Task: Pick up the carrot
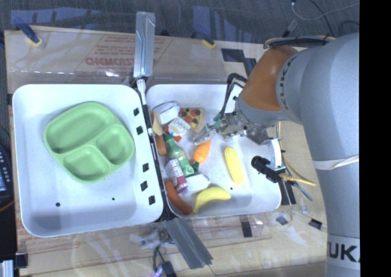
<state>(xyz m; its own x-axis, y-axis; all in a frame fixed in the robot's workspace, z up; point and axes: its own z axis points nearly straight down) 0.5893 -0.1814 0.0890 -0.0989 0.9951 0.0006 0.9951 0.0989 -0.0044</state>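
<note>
my view: two-finger gripper [215,128] near small orange carrot [202,151]; grip state unclear.
carrot's long axis runs diagonally; "chemcast" faintly readable on clear sheet [110,60].

Bulky grey arm [327,104], orange band [264,80] above the wrist, black cables, white "UK" lettering

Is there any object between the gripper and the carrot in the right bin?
Nothing visible does. The gripper hovers just up and right of the carrot, with bare bin floor between them. The corn cob lies to the carrot's right and a green bottle to its left.
</note>
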